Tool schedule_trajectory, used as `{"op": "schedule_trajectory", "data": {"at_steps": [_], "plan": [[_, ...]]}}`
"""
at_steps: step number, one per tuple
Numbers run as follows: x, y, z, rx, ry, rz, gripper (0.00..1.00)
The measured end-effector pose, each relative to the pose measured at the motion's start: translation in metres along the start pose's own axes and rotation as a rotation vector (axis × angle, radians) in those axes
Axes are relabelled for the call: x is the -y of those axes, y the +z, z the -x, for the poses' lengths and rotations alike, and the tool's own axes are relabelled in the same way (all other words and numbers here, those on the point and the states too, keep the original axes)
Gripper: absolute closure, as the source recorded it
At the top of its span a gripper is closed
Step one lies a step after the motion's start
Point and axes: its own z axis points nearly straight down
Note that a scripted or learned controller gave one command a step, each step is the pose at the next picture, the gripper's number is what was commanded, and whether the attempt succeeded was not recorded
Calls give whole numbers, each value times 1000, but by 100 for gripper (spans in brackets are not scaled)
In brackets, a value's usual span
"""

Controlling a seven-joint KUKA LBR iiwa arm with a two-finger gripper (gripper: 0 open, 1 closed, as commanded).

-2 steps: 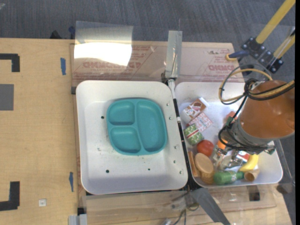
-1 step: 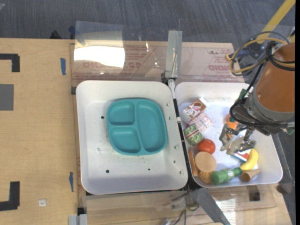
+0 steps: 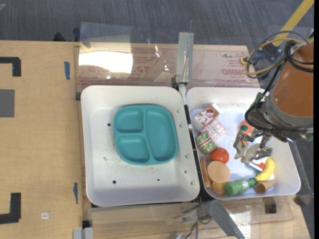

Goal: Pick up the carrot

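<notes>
A thin orange carrot (image 3: 203,171) lies along the left wall of the right bin (image 3: 234,99), partly hidden behind a round tan food piece (image 3: 218,174). My gripper (image 3: 252,148) hangs over the right half of that bin, well to the right of the carrot, just above a banana (image 3: 266,169). Its metal fingers (image 3: 240,146) stand apart, open, with only bin floor showing between them. A small orange and green bit (image 3: 244,130) sits at the gripper's upper left; I cannot tell what it is.
The right bin also holds two small cartons (image 3: 210,123), a green item (image 3: 205,144), a red tomato (image 3: 219,155) and a green bottle-shaped toy (image 3: 240,186). A teal divided plate (image 3: 146,134) lies in the left bin (image 3: 94,148). Cables (image 3: 266,51) hang behind the arm.
</notes>
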Motion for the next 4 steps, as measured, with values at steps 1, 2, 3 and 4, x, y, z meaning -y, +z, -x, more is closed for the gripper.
{"op": "schedule_trajectory", "data": {"at_steps": [1,2,3,4], "plan": [[16,-81,-11,-4,-227,4,100],[50,-227,-67,-5,-536,2,100],[113,40,-73,-3,-643,20,100],[115,25,-69,0,-645,6,100]]}}
